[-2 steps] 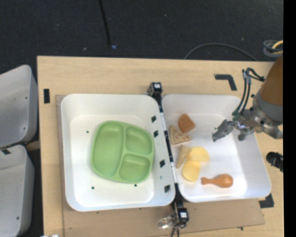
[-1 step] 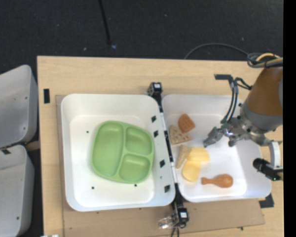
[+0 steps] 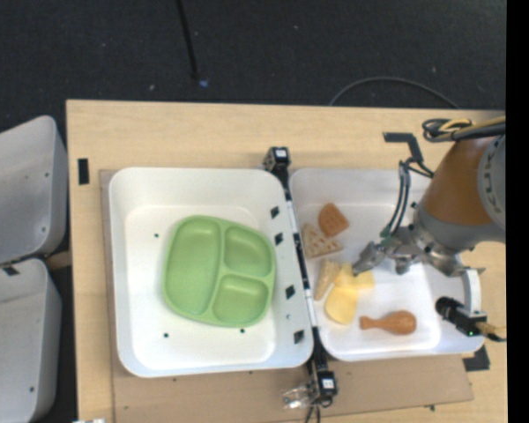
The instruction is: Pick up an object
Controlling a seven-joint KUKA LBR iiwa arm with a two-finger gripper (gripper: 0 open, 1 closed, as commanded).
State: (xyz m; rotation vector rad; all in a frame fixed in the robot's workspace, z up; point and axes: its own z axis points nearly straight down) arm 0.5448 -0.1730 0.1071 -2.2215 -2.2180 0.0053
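Camera view, looking down on my bench: two white bins sit side by side. My arm (image 3: 458,196) comes in from three o'clock and hangs over the right bin (image 3: 370,346), with the gripper (image 3: 370,258) low, just at the twelve o'clock edge of a pale yellow food piece (image 3: 344,300). I judge the arm is there because that piece lies in the open middle of the bin, easy to reach from above.

Whether the gripper's tips are apart or together I cannot tell; they are too small and dark against the piece. Nothing shows between them, so I count nothing as held.

Other candidates lie close around. A brown cracker-like piece (image 3: 333,219) sits at eleven o'clock from the gripper, a tan wedge (image 3: 318,241) at nine o'clock against the divider, and a toy drumstick (image 3: 390,323) at five o'clock.

Over in the left bin (image 3: 137,351) rests a green divided plate (image 3: 219,271), well apart from my arm and flat, a poor thing to pinch.
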